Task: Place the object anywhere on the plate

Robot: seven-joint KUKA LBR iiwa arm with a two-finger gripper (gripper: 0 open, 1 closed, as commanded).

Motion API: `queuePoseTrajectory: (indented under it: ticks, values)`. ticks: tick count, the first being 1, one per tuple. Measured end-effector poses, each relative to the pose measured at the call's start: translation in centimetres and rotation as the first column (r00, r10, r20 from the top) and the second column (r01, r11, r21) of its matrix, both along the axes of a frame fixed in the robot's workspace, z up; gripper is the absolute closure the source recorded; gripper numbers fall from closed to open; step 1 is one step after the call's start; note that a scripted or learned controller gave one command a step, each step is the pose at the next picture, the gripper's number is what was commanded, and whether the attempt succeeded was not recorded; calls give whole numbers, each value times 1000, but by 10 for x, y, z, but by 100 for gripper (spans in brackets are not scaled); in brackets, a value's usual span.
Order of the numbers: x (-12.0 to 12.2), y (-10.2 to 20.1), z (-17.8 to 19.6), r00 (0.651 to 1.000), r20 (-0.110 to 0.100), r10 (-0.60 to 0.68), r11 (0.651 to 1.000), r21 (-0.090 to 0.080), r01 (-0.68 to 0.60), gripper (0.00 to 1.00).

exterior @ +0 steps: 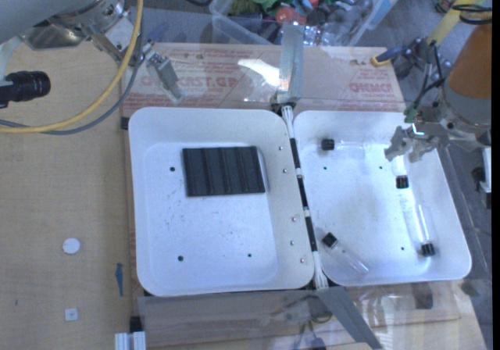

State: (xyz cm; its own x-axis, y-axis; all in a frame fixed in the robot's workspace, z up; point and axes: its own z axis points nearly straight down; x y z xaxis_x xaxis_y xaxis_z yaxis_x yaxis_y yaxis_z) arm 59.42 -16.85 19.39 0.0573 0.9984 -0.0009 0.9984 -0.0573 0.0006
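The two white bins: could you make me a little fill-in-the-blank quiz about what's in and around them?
1. The dark ribbed plate lies in the bin on the view's ____.
2. The clear tubes in the other bin have caps coloured ____.
3. The gripper is above the bin that holds the ____.
4. The band above the arm's wrist is coloured ____.

Missing words: left; black; tubes; orange.
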Motion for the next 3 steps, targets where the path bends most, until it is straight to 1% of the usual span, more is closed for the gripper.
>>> queuePoseTrajectory:
  ticks: [1, 2, 3]
  values:
    - [-72, 23, -8, 993, -3, 115, 993, 3, -115, 100]
    - [-98, 104, 7, 997, -6, -82, 997, 3, 82, 100]
    - [-115, 186, 6, 975, -4, 224, 975, 3, -224, 100]
